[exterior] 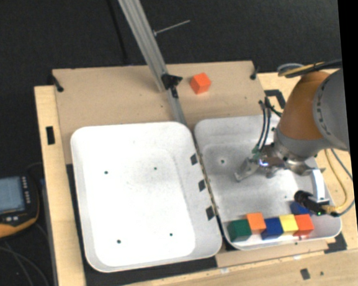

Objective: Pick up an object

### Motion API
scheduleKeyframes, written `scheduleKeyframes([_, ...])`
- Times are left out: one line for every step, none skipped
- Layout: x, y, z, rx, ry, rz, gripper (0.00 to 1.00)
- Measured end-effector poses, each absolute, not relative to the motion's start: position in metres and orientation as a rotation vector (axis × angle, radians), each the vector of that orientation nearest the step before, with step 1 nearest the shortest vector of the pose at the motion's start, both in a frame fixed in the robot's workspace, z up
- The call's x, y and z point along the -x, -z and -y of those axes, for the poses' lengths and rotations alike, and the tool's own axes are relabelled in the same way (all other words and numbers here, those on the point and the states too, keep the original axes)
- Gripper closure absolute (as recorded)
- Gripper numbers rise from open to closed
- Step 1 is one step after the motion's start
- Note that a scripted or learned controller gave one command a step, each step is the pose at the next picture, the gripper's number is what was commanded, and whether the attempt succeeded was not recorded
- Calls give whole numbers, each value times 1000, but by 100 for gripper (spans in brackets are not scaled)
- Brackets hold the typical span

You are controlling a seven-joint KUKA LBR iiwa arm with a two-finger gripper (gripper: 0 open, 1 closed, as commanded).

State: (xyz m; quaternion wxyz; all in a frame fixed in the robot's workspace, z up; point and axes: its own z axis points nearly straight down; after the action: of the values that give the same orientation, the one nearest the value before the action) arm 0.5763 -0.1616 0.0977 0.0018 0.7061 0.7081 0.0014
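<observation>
We see two white bins side by side: the left bin (136,193) and the right bin (228,141). The arm (307,118) reaches over the right one, its gripper (248,169) low mid-bin; how it stands we cannot tell. Well apart, along the near wall, sit blocks: green (239,229), orange (255,221), blue (272,227), yellow (288,223), another orange (304,223).

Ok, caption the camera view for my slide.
Claw low in the right bin, above a row of coloured blocks at its near edge.

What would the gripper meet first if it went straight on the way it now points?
Probably the bare floor of the right bin: the gripper points left and down, with no block in that line, though depth is unclear.
</observation>
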Motion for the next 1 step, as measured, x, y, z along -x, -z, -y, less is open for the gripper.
scheduleKeyframes([-563, -206, 131, -2210, -9, -2222, 0])
